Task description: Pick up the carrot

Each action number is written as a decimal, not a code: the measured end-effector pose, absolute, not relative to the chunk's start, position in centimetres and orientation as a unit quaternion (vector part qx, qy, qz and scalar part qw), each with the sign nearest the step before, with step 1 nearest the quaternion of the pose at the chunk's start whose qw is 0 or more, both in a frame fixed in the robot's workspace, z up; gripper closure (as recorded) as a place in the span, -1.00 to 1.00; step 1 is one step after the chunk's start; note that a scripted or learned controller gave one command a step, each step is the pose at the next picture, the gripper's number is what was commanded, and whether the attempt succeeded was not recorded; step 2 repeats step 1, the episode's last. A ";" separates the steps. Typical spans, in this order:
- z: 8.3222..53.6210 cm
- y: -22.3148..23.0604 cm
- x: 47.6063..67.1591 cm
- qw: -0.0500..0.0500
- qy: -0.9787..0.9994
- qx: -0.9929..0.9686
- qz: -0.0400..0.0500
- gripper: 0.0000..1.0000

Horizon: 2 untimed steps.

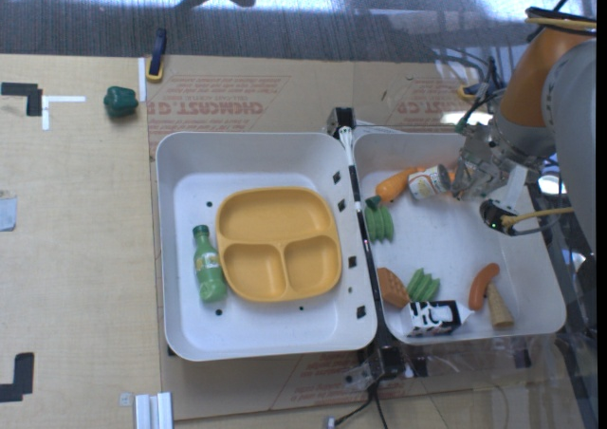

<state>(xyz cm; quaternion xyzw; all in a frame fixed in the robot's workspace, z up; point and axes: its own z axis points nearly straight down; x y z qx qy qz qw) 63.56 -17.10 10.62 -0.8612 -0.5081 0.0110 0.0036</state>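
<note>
Green round object sat on the tabletop at 10 o'clock from the left bin, well apart from it. A blue-and-yellow tool-like item lay just past it, toward 12 o'clock.

Left bin: green bottle lay against the 9 o'clock side of the yellow divided plate, which occupied the bin's middle.

Right bin: green bean pods lay near the shared wall. The carrot lay at about 11 o'clock in this bin, tilted, its thin end toward the divider. A small white jar-like object touched the carrot's thick end at 3 o'clock. At 6 o'clock: a brown bread-like piece, a second bunch of green pods, a black-and-white carton. At 4 o'clock: a red sausage beside a tan cone-shaped piece.

Tool hung at 2 o'clock in the right bin, just beside the jar, apart from the carrot. Whether its jaws were open or closed: cannot tell. Carrot rested on the bin floor.
</note>
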 end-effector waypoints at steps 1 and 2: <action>9.1 -10.0 57.1 0.002 -0.551 -0.834 0.002 1.00; 9.1 -10.0 57.1 0.002 -0.551 -0.834 0.002 1.00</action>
